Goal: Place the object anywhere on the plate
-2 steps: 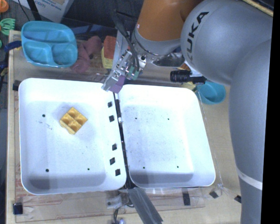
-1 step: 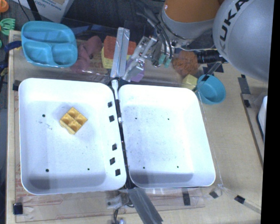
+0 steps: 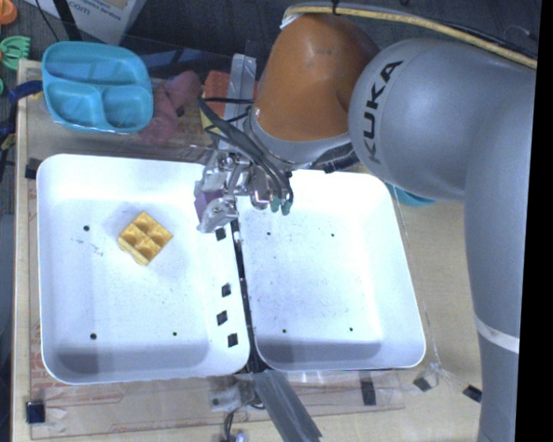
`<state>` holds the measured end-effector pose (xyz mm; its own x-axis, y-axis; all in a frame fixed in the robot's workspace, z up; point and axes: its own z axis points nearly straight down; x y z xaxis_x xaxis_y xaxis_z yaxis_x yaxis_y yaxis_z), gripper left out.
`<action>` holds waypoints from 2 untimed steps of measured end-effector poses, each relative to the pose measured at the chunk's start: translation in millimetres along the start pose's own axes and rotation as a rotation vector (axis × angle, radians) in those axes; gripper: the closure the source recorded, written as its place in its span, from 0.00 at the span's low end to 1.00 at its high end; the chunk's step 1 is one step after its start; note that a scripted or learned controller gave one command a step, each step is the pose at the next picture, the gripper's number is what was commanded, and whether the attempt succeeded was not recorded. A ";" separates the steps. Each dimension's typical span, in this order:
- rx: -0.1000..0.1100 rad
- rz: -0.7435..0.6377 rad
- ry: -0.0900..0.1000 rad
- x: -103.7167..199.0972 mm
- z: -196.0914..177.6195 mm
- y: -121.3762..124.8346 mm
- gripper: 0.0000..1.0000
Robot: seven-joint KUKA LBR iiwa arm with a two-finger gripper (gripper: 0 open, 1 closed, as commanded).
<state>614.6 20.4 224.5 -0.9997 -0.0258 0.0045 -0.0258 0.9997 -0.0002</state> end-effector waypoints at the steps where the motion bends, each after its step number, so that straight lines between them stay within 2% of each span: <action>1: 0.000 -0.040 -0.004 -42.3 -5.0 -1.3 1.00; 2: 0.001 -0.020 -0.005 -33.6 -34.1 -68.3 1.00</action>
<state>650.1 -46.9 258.5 -0.9990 -0.0455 -0.0003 -0.0455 0.9990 -0.0008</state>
